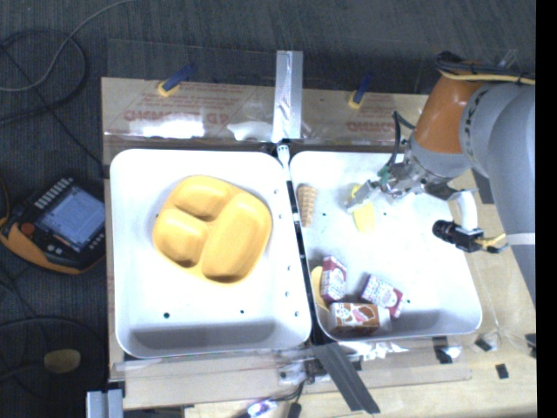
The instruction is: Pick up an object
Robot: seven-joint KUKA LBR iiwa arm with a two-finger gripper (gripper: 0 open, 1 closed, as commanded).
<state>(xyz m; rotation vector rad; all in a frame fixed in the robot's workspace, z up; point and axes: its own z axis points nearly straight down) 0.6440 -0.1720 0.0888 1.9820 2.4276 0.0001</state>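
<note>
My gripper [365,192] reaches in from the right and hangs low over the upper middle of the right bin [435,277]. Just below it lies a small yellow block [365,219], very near the gripper's tip; whether they touch I cannot tell. A small tan cone [307,201] lies to the left by the wall between the bins. Three small red and white packets [333,279] [381,294] [355,316] sit at the right bin's front left. A large yellow lobed object [211,227] rests in the left bin [148,320].
The grey arm with its orange band [439,116] crosses the right bin's far right corner. A black fitting [457,232] juts over that bin's right side. A handheld controller [65,225] lies on the floor at the left. Clips [176,80] hold the board behind the bins.
</note>
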